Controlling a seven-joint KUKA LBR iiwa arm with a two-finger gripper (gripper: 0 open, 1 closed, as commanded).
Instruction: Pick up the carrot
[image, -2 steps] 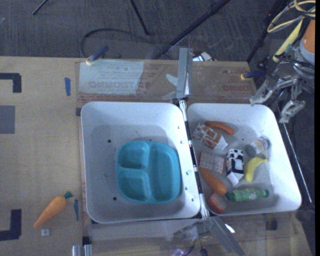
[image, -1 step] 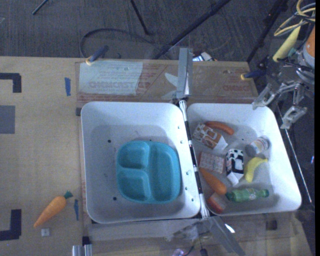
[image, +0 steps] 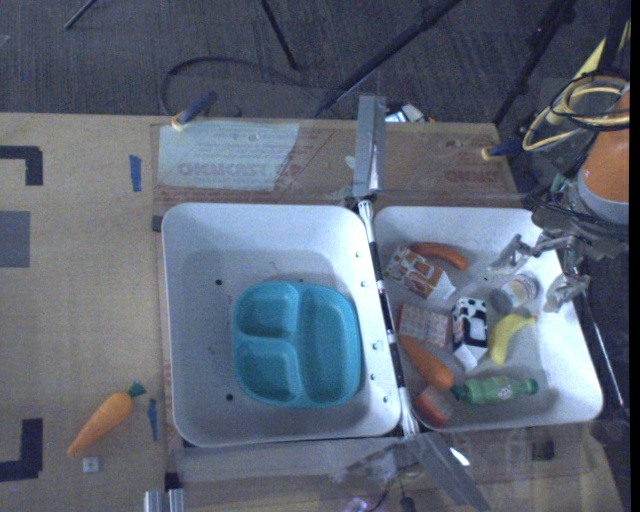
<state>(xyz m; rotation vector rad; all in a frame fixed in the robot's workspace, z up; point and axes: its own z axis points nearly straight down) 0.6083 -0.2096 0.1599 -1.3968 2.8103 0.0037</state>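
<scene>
An orange carrot (image: 424, 362) lies slantwise in the right bin (image: 570, 375), near its left wall, between a patterned packet (image: 424, 325) and a red item (image: 432, 405). A second carrot (image: 100, 421) with a green top rests on the bench outside the bins, at the front left. My gripper (image: 541, 271) hovers over the right bin's far right part, above a small can (image: 518, 291), well to the right of the bin's carrot. Its fingers stand open with nothing between them.
The right bin also holds a sausage (image: 440, 254), a small carton (image: 414, 273), a black-and-white item (image: 470, 324), a banana (image: 508, 336) and a green bottle (image: 495, 388). A blue divided tray (image: 297, 343) sits in the left bin (image: 190, 300).
</scene>
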